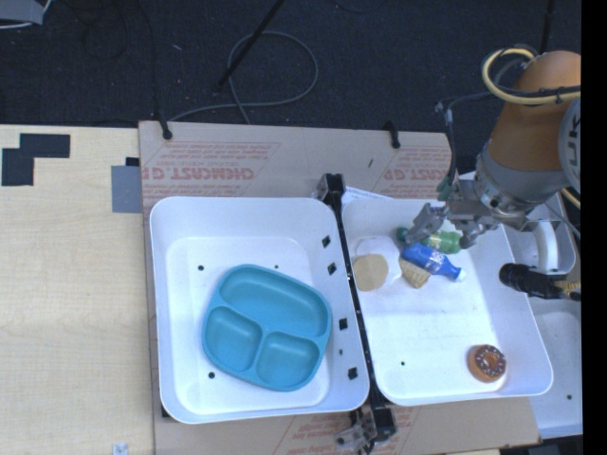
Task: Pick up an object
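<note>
Grey claw [444, 224] spread open over blue bottle [432, 261].

**Surfaces within my reach**

Two bins [190, 218]: smooth white plastic, faint sheen. Divided plate [267, 328]: blue plastic, satin. Blue bottle [432, 261]: glossy plastic. Doughnut [487, 362]: brown, speckled, glazed look. Bench [66, 292]: pale wood, matt. Board [247, 164] beneath: printed brown cardboard. My wrist band [541, 112]: smooth orange

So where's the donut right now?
The donut lies in the right bin, near its front right corner, apart from the blue bottle and other items under the gripper at the back.
</note>
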`<state>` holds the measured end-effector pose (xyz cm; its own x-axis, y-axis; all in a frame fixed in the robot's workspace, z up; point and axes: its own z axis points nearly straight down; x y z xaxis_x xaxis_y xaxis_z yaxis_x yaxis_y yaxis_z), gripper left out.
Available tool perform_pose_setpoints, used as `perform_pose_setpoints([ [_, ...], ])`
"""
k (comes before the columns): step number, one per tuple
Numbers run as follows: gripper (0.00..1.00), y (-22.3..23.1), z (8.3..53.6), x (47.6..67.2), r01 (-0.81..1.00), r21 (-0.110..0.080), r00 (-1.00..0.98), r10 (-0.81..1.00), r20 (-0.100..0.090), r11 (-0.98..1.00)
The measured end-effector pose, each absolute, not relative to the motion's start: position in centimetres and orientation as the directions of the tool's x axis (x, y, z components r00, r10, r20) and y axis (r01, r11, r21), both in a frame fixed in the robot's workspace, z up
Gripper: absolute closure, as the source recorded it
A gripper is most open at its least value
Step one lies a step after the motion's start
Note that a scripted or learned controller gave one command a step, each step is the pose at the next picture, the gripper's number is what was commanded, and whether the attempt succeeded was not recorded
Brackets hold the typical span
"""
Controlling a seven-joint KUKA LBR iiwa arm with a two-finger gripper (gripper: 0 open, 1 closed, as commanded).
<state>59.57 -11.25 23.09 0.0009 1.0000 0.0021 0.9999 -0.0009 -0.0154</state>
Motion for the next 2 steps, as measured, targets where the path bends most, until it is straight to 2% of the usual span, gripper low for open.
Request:
perform_pose_setpoints([
  [1,0.00,-11.3,23.8,59.8,1.000,-0.003,-0.001,1.000,0.001,0.001],
  [2,0.00,-10.9,19.4,59.5,1.000,-0.008,-0.001,1.000,0.001,0.001],
])
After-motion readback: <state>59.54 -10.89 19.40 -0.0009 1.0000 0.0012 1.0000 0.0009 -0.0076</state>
